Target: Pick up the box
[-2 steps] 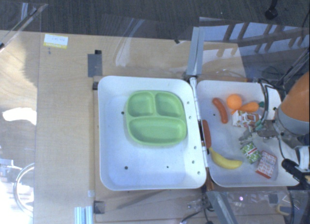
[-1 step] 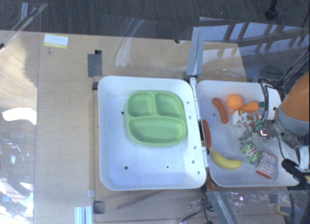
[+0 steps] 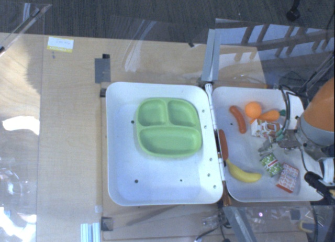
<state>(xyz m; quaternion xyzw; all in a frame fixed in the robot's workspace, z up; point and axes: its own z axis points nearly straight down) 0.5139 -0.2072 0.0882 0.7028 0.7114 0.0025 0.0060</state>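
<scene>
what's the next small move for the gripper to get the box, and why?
Probably a short descent with a slight shift toward the white-and-red box. The gripper sits over the right bin, just below that box, and nothing shows between its fingers. The carrot and the green packet crowd the spot, so a small, centred approach seems safest.

Two small boxes are seen in the right bin point(image 3: 230, 183). A white carton with red and green print point(image 3: 264, 128) lies near the bin's middle, just beside the orange and the carrot. A flat red and white box point(image 3: 287, 177) lies tilted near the front edge, just right of a small green packet.
</scene>
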